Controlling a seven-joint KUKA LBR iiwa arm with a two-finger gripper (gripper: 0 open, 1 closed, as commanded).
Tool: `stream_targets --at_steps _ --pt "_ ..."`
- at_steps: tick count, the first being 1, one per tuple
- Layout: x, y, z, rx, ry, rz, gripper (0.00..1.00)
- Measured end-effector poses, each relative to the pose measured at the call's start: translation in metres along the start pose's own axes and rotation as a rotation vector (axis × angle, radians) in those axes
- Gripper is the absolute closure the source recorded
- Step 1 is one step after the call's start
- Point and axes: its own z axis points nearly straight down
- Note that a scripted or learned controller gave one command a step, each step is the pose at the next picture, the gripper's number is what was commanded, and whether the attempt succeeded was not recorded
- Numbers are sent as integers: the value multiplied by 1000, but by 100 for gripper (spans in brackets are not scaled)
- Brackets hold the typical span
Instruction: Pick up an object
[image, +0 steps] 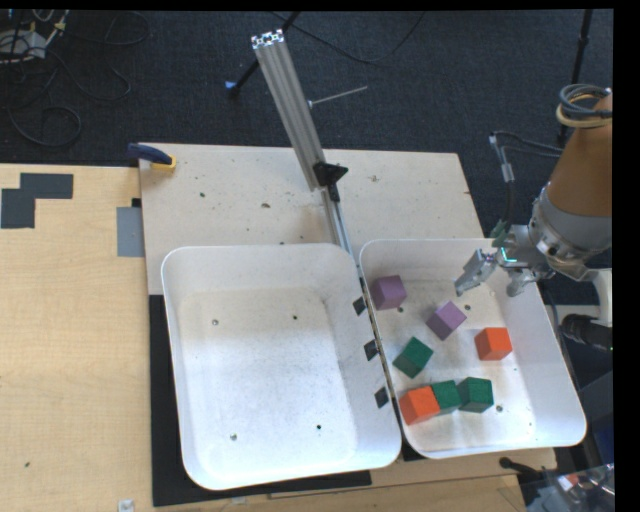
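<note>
White bins (260, 470), purple cubes (388, 291), green cubes (413, 356), orange cubes (493, 343), dark speckled carpet (120, 90)

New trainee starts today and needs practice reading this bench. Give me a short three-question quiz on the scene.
1. True or false: the cubes lie in the right bin.
2. How many green cubes are there?
3. Which cube lies nearest the claw: A, orange cube beside the green pair; B, the right-hand purple cube; C, lone green cube?

Key: 1 true; 2 three; 3 B.
</note>
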Motion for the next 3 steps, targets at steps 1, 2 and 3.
stream_targets --at_steps 1,2,3 --pt "0 1 -2 -5 -1 0 0" --pt "5 -4 61 2 1 0 0" --pt "0 -12 109 1 0 2 0"
